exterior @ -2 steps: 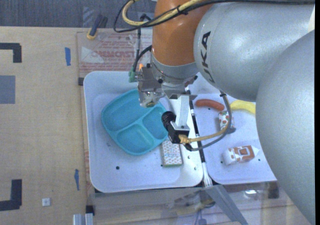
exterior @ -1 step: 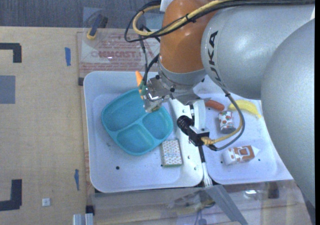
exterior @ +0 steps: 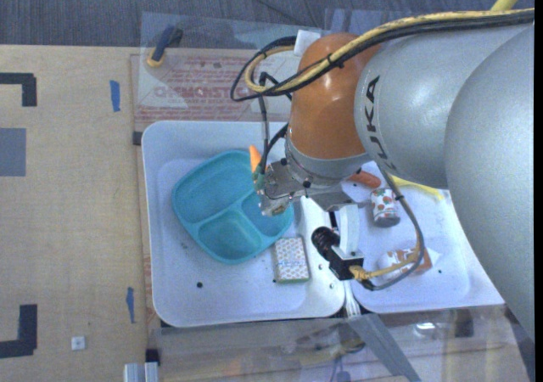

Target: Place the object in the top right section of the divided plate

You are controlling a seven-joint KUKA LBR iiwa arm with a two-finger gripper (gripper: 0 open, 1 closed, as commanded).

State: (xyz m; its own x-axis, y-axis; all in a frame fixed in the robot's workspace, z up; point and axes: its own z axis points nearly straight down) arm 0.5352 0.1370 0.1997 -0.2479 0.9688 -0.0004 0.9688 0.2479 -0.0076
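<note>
A teal divided plate (exterior: 222, 206) lies in the left white bin (exterior: 161, 278), tilted so its sections run diagonally. My gripper (exterior: 272, 193) hangs over the plate's right edge, under the orange wrist band. The big grey arm covers much of it. A small orange object (exterior: 254, 156) pokes out just left of the gripper, at the plate's upper right rim. I cannot tell whether it is held or rests on the rim.
A small patterned box (exterior: 291, 259) lies just below the plate in the left bin. The right bin (exterior: 454, 274) holds a small can (exterior: 384, 206), an orange piece (exterior: 367, 177) and another small item (exterior: 395, 260). The arm covers most of the right bin.
</note>
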